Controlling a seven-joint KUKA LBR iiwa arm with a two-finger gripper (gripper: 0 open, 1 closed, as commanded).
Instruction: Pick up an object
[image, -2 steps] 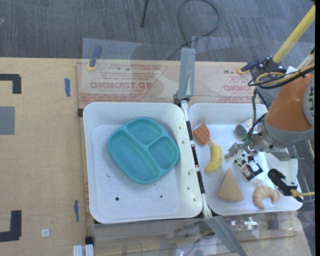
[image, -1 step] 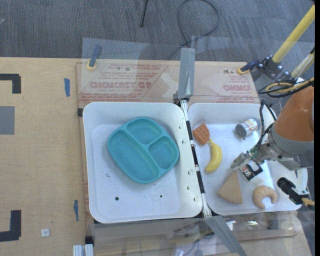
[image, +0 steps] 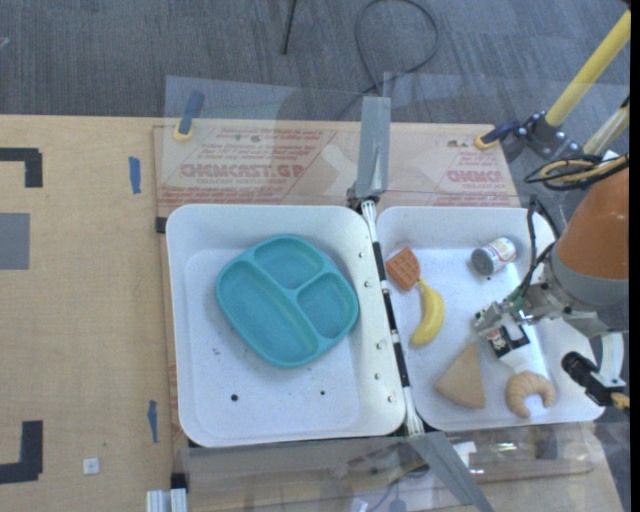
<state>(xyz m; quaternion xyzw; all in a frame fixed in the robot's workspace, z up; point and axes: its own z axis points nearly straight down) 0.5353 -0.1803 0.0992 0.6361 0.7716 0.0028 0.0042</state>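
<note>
The right bin (image: 450, 225) holds a yellow banana (image: 430, 313), an orange waffle-like square (image: 404, 268), a small silver can (image: 492, 256) lying on its side, a tan wedge (image: 463, 380) and a croissant (image: 530, 391). My gripper (image: 500, 327) hangs low over the right bin's middle right. It is between the can and the croissant, just up and right of the wedge. Nothing shows held in it. The grey arm with its orange band (image: 600, 235) comes in from the right.
The left bin (image: 195, 380) bears a teal divided plate (image: 288, 298) at its centre. A raised divider (image: 384, 320) runs between the two bins. Cables and yellow poles (image: 590, 65) crowd the back right corner.
</note>
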